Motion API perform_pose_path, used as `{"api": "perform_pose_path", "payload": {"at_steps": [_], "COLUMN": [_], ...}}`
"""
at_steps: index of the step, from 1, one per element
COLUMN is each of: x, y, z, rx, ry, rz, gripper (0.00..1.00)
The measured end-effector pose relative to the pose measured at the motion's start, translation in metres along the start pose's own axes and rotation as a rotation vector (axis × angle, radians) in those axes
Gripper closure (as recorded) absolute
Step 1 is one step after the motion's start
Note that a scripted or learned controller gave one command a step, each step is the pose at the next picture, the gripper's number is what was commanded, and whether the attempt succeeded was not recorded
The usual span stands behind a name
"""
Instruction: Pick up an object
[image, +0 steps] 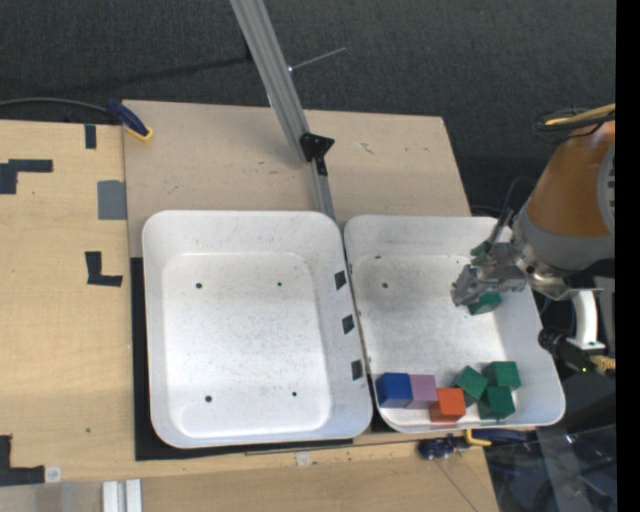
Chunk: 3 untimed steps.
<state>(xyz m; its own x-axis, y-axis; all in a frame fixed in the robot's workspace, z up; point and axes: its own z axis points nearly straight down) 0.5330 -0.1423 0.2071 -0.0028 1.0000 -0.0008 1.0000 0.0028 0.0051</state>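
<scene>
Two shallow white bins sit side by side on the wooden counter (230, 160), the left bin (160, 300) with only small dark dots on its floor and the right bin (420, 250) holding the blocks. Along the near edge of the right bin lies a row of cubes: a blue block (394, 388) at the left, a pale purple block (423, 388) touching it, then an orange block (450, 403), and a cluster of three green blocks (493, 387) at the right end, close against the bin's near right corner. The grey arm with its orange band (570, 190) comes in from the right, and the gripper (482, 290) hangs over the right side of the right bin, well apart from the row of cubes. A small green block (486, 302) shows at the gripper's tip, partly hidden by the metal; whether it is pinched between the fingers or merely lies under them cannot be told, and the spread of the fingers is likewise hidden. A grey metal rail (280, 80) slants across the counter from the far side toward the gap between the bins.
</scene>
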Motion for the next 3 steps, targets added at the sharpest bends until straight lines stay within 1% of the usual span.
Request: {"api": "perform_pose_path", "payload": {"at_steps": [1,2,3], "x": [0.000,0.043,0.094], "y": [0.001,-0.007,-0.004], "z": [-0.025,-0.027,-0.022], "rx": [0.003,0.007,0.007], "ry": [0.001,0.002,0.002], "rz": [0.001,-0.002,-0.003], "gripper": [1.00,1.00,1.00]}}
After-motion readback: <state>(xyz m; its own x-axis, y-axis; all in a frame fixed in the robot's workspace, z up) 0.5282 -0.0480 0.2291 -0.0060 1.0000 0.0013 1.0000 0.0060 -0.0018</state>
